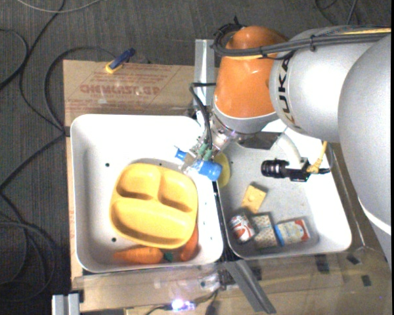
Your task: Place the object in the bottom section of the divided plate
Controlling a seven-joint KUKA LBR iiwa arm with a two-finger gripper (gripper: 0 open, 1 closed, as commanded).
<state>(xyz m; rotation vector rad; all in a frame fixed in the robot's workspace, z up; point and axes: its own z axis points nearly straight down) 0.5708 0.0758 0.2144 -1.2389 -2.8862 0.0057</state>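
The yellow divided plate (156,205) lies in the left bin (92,176), with two small sections at its far side and one wide section at its near side. It rests partly on a carrot (141,255). My gripper (200,156), with blue parts on it, hangs over the wall between the two bins, just past the plate's upper right corner. Under it, a yellowish round thing (224,171) peeks out at the left edge of the right bin; most of it is hidden.
The right bin (328,222) holds a yellow cheese wedge (253,197), a small can (241,228) and two packets (292,231) near its front. A black cylinder (279,169) on a cable hangs over that bin. A cardboard sheet (118,90) lies behind the left bin.
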